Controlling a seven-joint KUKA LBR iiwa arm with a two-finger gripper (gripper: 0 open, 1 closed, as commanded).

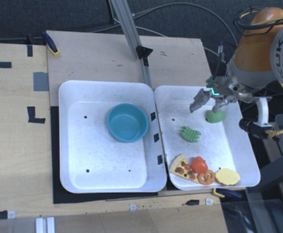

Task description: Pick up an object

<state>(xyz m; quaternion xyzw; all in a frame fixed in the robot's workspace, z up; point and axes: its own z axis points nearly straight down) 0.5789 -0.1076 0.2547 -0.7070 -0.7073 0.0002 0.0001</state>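
**Gripper spread open over the right bin, nothing between its fingers**

The arm, grey with an orange band, reaches in from the right and hangs over the far right part of the right bin. Its gripper points down and toward the bin's middle. The two fingers stand apart: one dark finger slants out toward the bin's centre, the other sits close above a pale green object. Nothing is seen clamped between them. The pale green object, rounded with a flat base, rests on the bin floor near the right wall, just beside the gripper; whether a finger touches it cannot be told.

The other toy foods lie in the same bin. A dark green leafy piece sits near the middle of the bin floor, well clear of the gripper. Along the near edge lie a pizza slice toward the near left corner, a red tomato-like piece just beside it, a small pretzel-like ring touching or almost touching the tomato piece, and a yellow round piece toward the near right corner.

The left bin holds a blue bowl, upright, near the right half of its floor.
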